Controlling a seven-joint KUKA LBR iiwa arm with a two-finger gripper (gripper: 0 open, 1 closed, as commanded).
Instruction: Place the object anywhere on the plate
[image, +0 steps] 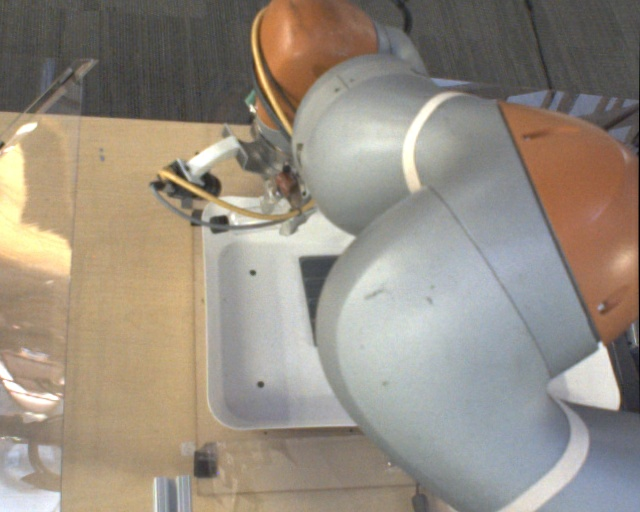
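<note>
Arm (460, 300) bulk covers most of the scene, wrist bent over the far edge of one white bin (235, 380) on the worktop (130, 300). Pincer state: can't tell. Object and plate: can't locate. Probably mid-reach; next move needs the arm clear to confirm a grasp. Count: one arm, one bin visible, one dark patch (318, 275) in it.
</note>
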